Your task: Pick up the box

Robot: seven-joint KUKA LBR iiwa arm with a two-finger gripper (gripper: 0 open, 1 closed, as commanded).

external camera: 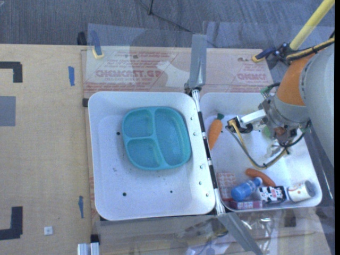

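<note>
Here the left bin (106,195) holds a smooth teal plate (156,137) with three compartments. In the right bin (311,158), the box (234,187), flat with a pale pink-patterned face, lies at the near-left corner, partly under a blue bottle (245,189). An orange carrot (214,132) lies near the divider. The gripper (276,137) hangs over the bin's middle; its state cannot be told.
</note>
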